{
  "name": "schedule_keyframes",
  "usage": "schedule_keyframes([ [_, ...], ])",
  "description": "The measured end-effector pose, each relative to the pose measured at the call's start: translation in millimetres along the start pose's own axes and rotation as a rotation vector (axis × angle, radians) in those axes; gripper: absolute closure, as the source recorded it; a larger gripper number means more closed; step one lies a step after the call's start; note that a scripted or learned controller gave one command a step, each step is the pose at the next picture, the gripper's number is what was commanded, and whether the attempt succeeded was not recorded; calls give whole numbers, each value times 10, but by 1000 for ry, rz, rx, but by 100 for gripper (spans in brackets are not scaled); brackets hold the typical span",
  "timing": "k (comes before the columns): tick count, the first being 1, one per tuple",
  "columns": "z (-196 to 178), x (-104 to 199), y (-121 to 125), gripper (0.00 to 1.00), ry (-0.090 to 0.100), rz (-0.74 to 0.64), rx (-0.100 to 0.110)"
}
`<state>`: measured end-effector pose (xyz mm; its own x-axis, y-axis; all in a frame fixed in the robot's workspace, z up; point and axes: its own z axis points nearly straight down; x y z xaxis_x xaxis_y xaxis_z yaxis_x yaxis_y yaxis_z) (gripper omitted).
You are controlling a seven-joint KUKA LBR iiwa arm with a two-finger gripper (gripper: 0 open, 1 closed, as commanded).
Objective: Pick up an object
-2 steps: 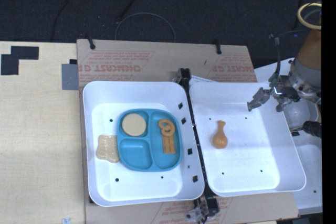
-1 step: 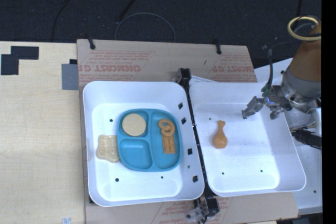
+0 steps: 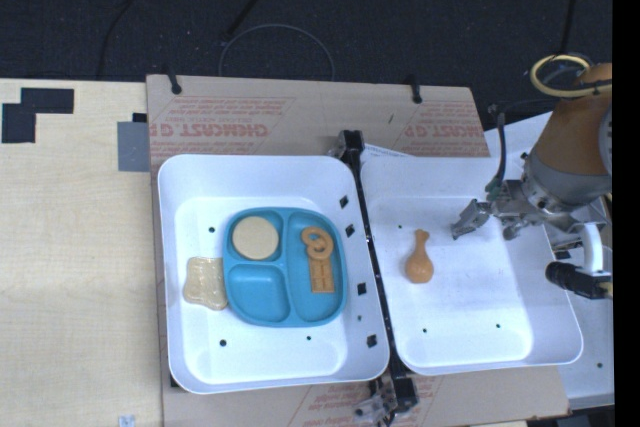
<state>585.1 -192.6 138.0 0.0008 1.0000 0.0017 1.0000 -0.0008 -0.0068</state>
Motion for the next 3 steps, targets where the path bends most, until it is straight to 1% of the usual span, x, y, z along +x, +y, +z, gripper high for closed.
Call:
schedule_keyframes([
  [1,-128,-8,7,100,-1,0,-3],
  [2,-607,4,101,100,-3,-2,-10],
  [3,-1114,-3,106,100,-3,-2,-10],
])
